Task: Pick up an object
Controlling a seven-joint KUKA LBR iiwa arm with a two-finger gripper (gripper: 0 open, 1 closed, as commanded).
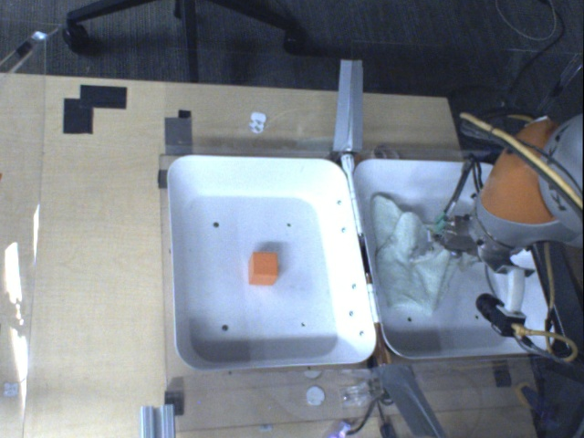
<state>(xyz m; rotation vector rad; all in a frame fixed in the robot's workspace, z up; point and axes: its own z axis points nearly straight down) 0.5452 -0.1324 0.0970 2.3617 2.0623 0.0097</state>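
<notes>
One orange cube (264, 268) lies well left of the end effector (444, 238).

Around me I see a pale wooden worktop (91, 272), a dark grey carpet floor (411, 26) behind it, and a black star-shaped chair base (187, 3) there.

My arm (538, 190) shows a rounded grey shell with a broad orange band wrapped above the wrist. A pale yellowish hose (516, 140) arcs over the band beside thin dark cables. Near the wrist I see a black fitting (497, 310) and a yellow-tipped cable end.
</notes>
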